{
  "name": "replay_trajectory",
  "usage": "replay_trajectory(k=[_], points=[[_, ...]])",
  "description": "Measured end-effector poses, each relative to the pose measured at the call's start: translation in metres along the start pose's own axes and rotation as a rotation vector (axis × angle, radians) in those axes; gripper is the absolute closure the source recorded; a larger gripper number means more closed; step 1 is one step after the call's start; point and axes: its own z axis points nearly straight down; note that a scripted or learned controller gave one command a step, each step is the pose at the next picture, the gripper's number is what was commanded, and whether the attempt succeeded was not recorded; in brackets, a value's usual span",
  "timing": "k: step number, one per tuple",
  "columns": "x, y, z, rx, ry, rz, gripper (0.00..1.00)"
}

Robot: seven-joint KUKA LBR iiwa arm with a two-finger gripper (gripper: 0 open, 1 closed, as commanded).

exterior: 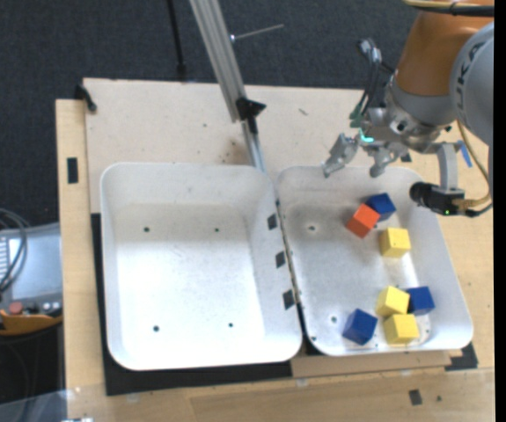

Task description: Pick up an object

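My gripper (358, 163) hangs above the far edge of the right bin (323, 262), open, with nothing between its fingers. Below and just right of it lie an orange cube (363, 221) touching a blue cube (380, 206), and a yellow cube (394, 242) a little nearer the front. At the bin's front right sit a yellow cube (392, 301), a blue cube (420, 299), another yellow cube (401, 328) and a blue cube (359, 325).
The left bin (187, 262) stands beside the right one. A slanted aluminium post (226, 69) rises from the bench behind the bins' shared edge. A black cable part (436, 197) hangs from the arm over the right bin's far right corner.
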Motion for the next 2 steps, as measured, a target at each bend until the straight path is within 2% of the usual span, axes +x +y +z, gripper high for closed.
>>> replay_trajectory(k=[1, 2], points=[[0.0, 0.001, -0.003, -0.004, -0.002, -0.001, 0.0], [0.002, -0.001, 0.04, 0.0, -0.003, 0.001, 0.0]])
